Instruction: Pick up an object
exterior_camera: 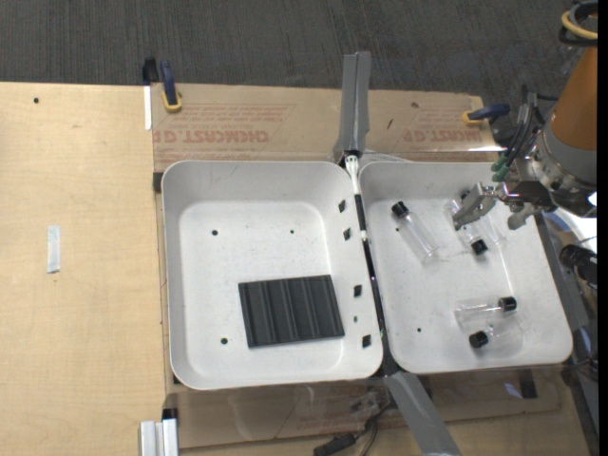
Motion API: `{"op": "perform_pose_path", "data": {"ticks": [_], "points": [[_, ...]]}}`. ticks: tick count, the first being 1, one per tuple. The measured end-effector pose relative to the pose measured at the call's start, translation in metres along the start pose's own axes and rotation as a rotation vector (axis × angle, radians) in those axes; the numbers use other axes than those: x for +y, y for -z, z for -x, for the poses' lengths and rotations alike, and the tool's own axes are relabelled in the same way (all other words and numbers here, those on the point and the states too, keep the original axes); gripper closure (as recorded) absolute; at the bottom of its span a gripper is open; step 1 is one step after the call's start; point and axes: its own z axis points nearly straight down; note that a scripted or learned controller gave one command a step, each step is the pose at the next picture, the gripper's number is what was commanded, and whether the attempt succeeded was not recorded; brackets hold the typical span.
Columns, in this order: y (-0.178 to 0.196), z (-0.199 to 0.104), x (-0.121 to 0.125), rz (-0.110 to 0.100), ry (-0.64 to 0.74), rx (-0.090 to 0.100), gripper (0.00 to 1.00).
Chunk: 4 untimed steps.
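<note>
Several clear vials with black caps lie in the right bin (532, 350): one vial (414, 229) at its upper left, a short vial (476, 242) near the middle right, and two vials (485, 310) (491, 338) near the front. A black ridged block (290, 311) lies flat in the left bin (190, 255). My gripper (494, 213) hangs over the upper right part of the right bin, just above the short vial. Its fingers (466, 208) are spread open and nothing sits between them.
A grey divider post (354, 103) rises behind the seam between the bins. Blue and yellow clamps (167, 88) (484, 115) hold the cardboard behind the bins. A wooden bench top (76, 255) spreads to the left.
</note>
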Motion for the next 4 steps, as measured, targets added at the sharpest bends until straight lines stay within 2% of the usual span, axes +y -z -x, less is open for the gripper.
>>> {"op": "perform_pose_path", "data": {"ticks": [1,2,3,4], "points": [[-0.125,0.063,0.054,0.003,0.109,0.000,0.00],[-0.187,0.108,0.077,0.003,0.112,0.009,0.00],[-0.178,0.110,0.077,0.004,0.109,0.006,1.00],[-0.079,0.053,0.105,0.004,0.120,-0.001,1.00]]}}
